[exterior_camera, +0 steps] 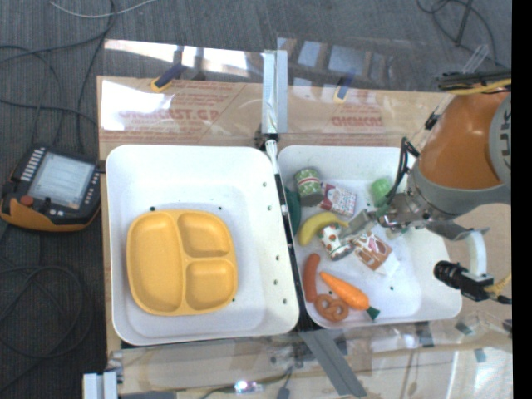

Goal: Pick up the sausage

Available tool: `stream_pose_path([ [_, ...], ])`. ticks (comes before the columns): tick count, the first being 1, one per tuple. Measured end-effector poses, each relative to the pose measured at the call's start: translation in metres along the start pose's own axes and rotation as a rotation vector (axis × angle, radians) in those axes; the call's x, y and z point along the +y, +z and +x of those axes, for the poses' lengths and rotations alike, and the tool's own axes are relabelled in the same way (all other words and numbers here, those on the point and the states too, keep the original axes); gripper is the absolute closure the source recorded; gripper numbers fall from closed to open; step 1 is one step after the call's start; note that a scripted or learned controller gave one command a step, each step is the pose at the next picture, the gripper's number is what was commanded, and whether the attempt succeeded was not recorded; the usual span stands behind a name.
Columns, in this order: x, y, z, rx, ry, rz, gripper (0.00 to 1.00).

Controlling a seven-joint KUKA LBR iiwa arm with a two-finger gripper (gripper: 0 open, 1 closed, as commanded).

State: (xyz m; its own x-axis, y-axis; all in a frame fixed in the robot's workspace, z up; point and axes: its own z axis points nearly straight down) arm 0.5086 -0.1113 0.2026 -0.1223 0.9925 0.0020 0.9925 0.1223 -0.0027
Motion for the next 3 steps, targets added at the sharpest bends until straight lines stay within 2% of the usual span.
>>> stream_pose_path([
  [1, 0.015, 0.083, -0.004, -0.022, -0.096, -0.048, 0.0],
  [2, 0.133, 0.102, -0.023, -0.022, -0.188, -0.037, 0.0],
  [3, 0.049, 0.103, -0.017, -0.024, -0.359, -0.037, 0.0],
])
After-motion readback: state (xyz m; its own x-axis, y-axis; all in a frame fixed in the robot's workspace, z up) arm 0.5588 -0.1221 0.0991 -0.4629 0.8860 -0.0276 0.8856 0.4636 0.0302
